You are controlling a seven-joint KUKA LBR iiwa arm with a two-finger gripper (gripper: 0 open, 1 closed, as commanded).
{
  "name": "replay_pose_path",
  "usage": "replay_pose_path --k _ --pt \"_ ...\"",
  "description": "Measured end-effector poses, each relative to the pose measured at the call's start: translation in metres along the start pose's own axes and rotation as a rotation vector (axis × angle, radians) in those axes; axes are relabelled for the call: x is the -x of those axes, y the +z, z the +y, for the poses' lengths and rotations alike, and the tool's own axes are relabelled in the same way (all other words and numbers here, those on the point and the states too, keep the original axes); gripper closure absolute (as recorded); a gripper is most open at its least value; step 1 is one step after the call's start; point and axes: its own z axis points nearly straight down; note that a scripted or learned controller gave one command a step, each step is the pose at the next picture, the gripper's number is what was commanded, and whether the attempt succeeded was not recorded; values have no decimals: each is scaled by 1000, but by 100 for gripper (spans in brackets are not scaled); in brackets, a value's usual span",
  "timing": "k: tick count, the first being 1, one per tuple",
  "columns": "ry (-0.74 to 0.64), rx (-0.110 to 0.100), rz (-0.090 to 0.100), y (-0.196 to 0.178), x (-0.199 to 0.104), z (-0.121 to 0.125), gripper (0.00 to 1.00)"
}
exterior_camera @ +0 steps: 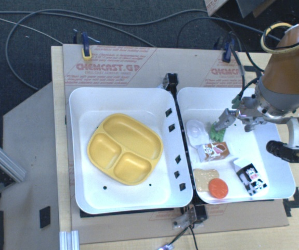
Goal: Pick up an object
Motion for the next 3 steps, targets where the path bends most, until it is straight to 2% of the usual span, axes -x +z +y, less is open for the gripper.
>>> replay_pose_path --k 2,3 --pt "1 -4 1 115 2 1 0" --pt "1 2 0 101 2 3 100"
